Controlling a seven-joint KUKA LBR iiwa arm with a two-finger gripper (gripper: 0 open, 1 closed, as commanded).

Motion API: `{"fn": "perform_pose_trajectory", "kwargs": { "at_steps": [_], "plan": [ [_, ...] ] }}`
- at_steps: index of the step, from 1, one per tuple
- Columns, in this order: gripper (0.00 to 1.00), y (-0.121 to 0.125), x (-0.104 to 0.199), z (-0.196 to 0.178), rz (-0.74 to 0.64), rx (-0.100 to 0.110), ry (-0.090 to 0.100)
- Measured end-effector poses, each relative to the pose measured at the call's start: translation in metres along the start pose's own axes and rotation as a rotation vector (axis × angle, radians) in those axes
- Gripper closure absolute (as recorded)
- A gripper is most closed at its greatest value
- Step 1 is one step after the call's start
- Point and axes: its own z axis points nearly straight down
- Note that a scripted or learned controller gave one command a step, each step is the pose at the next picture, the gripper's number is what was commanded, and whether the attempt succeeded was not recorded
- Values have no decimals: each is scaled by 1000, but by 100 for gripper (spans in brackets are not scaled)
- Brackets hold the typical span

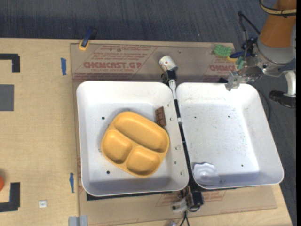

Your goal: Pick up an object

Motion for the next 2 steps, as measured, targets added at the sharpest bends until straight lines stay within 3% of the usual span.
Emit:
{"fn": "perform_pose_trajectory", "kwargs": {
  "at_steps": [1,2],
  "plan": [
    [100,-13,-56,-6,-324,-4,-5],
    [100,-1,-5,15,-196,0,0]
  ]
}}
